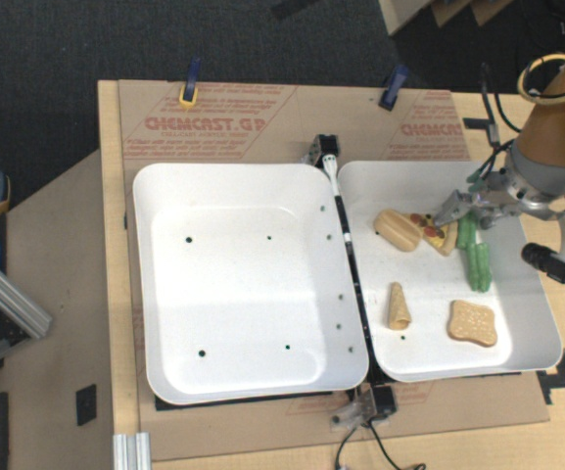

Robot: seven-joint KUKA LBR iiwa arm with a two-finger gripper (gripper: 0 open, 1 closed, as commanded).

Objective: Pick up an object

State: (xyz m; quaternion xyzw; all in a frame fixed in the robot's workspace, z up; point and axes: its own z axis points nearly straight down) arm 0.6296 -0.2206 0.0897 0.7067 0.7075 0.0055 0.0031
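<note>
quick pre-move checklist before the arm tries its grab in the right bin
1. Gripper over the right bin: ok.
2. Target singled out: not ok; gripper is low over a cluster of the tan roll, a small red and yellow piece and the green piece.
3. Finger state: cannot tell.
4. Anything held: cannot tell.
5. Easier targets lying apart: ok; cone and toast.

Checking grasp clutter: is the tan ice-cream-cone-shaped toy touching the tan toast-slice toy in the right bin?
Apart. The camera view shows bare white bin floor between the tan ice-cream-cone-shaped toy and the tan toast-slice toy in the right bin.
</note>
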